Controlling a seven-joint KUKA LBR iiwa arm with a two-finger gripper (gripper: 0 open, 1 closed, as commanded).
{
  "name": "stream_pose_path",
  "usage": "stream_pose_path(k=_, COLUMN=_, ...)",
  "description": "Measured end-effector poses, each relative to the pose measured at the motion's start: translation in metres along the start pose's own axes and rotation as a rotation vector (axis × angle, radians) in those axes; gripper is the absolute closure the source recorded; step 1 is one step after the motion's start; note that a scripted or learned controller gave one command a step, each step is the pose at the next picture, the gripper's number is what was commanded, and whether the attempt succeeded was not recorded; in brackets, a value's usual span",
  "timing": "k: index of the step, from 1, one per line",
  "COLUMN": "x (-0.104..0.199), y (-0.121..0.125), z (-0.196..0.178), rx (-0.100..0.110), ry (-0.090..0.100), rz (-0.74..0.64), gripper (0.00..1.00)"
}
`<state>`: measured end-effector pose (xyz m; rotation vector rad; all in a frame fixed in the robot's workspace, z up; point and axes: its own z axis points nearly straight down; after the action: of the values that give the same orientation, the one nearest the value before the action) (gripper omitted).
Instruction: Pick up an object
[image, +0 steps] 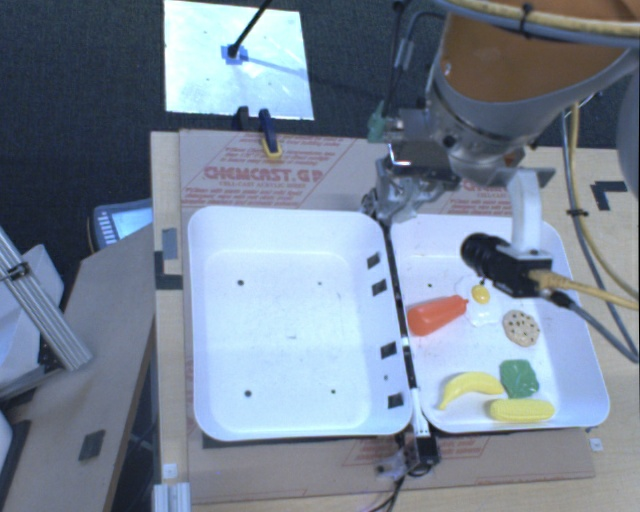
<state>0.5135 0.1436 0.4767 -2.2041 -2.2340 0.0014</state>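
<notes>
A robot arm's gripper hangs above the far rim between two shallow white bins, its finger spread impossible to tell. Smooth plastic play food waits in the right bin: a tapered orange carrot, curved banana, round speckled cookie, corn.

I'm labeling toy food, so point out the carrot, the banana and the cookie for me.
carrot (436, 316), camera view, middle of its orange body.
banana (468, 387), camera view, middle of its yellow curve.
cookie (520, 327), camera view, centre of its speckled face.
</notes>
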Motion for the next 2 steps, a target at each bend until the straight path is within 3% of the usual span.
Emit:
stream_pose_path(k=1, x=0.0894, y=-0.0041, z=-0.0372, rx=-0.008, ry=0.003, rz=0.002, gripper=1.00)
stream_pose_path(k=2, x=0.0846, y=-0.0032, z=-0.0465, rx=-0.007, ry=0.001, rz=0.007, gripper=1.00)
